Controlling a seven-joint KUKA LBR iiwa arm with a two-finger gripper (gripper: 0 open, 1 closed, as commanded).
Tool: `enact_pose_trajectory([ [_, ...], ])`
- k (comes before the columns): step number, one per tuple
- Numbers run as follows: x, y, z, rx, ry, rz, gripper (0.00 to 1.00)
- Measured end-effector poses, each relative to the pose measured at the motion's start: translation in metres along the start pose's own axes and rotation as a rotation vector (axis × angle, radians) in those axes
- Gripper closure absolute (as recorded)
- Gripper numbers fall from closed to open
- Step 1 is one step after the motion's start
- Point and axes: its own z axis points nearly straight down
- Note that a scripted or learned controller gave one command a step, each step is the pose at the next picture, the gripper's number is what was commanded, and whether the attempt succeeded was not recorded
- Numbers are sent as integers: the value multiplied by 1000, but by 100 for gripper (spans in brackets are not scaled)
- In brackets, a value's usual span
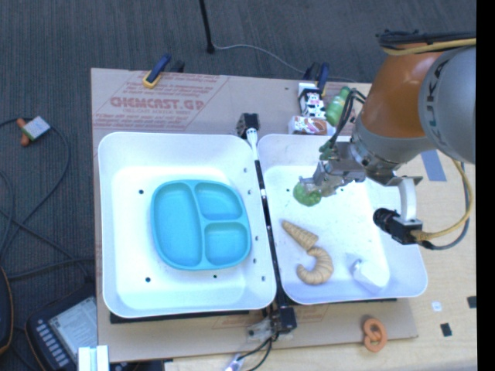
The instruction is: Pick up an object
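**Inspector:** Report the position of the gripper [311, 185].

**Technician:** It sits over the upper left area of the right bin [402, 280], at the end of the grey arm [418, 91] that enters from the right. Its tip is low, at the level of a small green object [307, 195].

**Inspector:** State of the fingers?

**Technician:** They appear closed around the green object, which sits between them at the tip. Whether the object is lifted off the bin floor or touching it cannot be determined.

**Inspector:** Other contents of the right bin?

**Technician:** A tan cone-shaped piece [300, 234] lies near the centre. Just below it is a curled tan croissant-shaped piece [316, 268], close to the cone but apparently not touching. A small white item [363, 273] rests toward the lower right corner, apart from both.

**Inspector:** Left bin?

**Technician:** The left bin [124, 157] holds a blue divided tray [201, 224] with three compartments, lying flat near the centre.

**Inspector:** Items on the counter [193, 103] outside the bins?

**Technician:** An orange ring-shaped item [374, 334] lies below the right bin. A blue clamp [158, 69] grips the top edge of the board.
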Motion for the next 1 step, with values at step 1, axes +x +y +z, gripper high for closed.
enact_pose_trajectory([
  [1, -130, 28, 32, 4, -4, 5, 100],
])
